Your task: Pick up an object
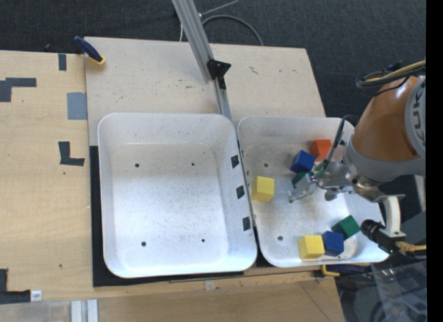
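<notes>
Nearest the camera, a yellow cube (311,246), blue cube (333,243) and green block (346,227) crowd the right bin (277,248)'s front edge. Smooth, hard-looking cubes. The hand (302,190) hovers mid-bin; can't tell its state. I'd drop squarely on the blue block (302,161) just beyond, orange one (320,149) behind.

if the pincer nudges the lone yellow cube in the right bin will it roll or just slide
The yellow cube probably slides: it sits flat on a face. It looks rigid and likely light. The bin floor looks smooth, so a push may skid it toward the wall.
</notes>
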Controlling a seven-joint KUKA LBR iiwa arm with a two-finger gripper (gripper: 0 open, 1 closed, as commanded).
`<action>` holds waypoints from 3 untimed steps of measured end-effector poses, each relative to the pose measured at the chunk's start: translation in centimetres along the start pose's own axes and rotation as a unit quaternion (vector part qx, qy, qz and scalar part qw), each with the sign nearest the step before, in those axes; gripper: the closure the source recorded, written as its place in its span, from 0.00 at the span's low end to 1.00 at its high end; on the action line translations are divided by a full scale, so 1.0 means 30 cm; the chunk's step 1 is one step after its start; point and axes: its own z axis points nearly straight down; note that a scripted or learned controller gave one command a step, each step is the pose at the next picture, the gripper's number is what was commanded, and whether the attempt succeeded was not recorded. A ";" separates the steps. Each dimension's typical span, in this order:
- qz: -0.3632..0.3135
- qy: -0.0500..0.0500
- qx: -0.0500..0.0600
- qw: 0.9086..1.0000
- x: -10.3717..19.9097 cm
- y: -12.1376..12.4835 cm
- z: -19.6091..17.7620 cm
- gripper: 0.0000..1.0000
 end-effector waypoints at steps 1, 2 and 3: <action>0.001 0.000 0.000 1.000 -0.029 0.007 0.187 0.00; 0.000 0.000 -0.002 1.000 -0.028 0.005 0.279 0.00; 0.000 0.000 -0.002 1.000 -0.024 0.005 0.244 1.00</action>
